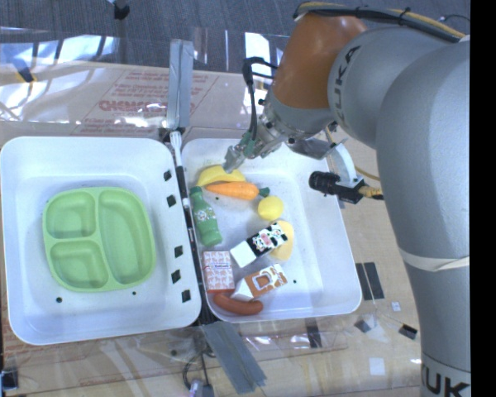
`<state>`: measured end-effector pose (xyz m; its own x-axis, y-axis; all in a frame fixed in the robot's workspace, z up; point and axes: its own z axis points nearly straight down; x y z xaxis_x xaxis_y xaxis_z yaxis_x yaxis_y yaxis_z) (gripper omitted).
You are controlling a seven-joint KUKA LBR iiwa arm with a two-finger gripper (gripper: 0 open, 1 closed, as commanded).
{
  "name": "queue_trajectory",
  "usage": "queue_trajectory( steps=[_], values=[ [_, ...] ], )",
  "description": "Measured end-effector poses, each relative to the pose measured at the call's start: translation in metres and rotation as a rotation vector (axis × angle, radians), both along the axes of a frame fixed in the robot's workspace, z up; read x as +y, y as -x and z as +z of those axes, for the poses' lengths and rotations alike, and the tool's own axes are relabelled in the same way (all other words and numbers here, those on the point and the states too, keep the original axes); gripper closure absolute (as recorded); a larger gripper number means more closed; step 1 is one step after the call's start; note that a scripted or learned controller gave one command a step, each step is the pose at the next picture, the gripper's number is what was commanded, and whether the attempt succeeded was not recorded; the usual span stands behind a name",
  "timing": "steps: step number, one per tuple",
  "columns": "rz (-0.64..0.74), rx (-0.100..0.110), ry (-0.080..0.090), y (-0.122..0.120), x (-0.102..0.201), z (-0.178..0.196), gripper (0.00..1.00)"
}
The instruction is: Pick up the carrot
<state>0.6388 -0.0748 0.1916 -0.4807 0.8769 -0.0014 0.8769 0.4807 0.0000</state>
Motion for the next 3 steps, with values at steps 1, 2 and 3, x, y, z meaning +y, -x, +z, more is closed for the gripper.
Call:
queue_trajectory(
  steps=[1,2,3],
  values=[
    [0.000,0.001,0.000,0.000,0.000,-0.001,0.00],
    [-0.224,0.004,-0.001,0.045,-0.051,-0.045,0.00],
    [-0.219,0.003,-0.001,-0.009,-0.035,-0.102,0.00]
  ],
)
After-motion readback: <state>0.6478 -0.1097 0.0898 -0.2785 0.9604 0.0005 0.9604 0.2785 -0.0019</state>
